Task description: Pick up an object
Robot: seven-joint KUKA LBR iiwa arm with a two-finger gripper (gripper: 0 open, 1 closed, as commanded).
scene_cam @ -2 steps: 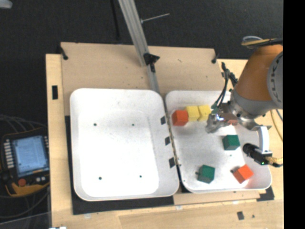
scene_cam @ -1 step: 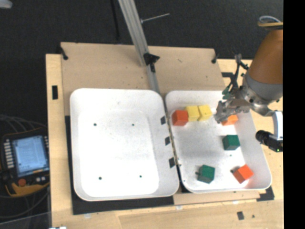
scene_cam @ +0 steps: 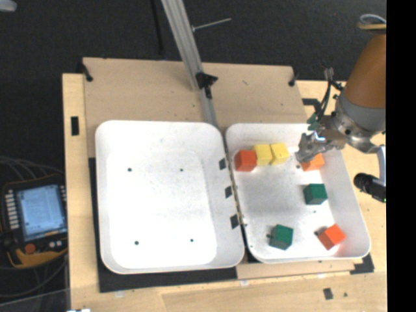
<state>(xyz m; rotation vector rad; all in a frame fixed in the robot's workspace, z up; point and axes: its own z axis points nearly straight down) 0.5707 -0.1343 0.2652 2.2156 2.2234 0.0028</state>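
Here, a pale wooden bench (scene_cam: 149, 90) stands on a dark floor and carries two shallow white bins side by side. The left bin (scene_cam: 162, 197) has a bare white floor marked by a few small dark dots. The right bin (scene_cam: 292, 194) holds all the blocks. Along its far edge an orange block (scene_cam: 245, 160) sits nearest the divider between the bins, with two yellow blocks (scene_cam: 271, 153) touching each other just beside it. Toward the far right corner another orange block (scene_cam: 314, 162) lies partly hidden beneath the gripper (scene_cam: 311, 145), which hangs over that spot at the end of the grey arm with its orange band (scene_cam: 367, 70). Whether the gripper is spread or closed cannot be told from this angle, and nothing can be seen held in it. A green block (scene_cam: 315, 194) rests near the right edge about midway down. Along the near edge a second green block (scene_cam: 281, 236) sits around the middle, and a third orange block (scene_cam: 331, 236) lies tilted in the near right corner.

A slim metal pole (scene_cam: 185, 44) slants from the top of the view down to the bench's far part, ending near the gap between the bins. Off the bench's left side, a handheld control pendant (scene_cam: 36, 216) with a lit screen rests on the dark floor, cables trailing beside it.
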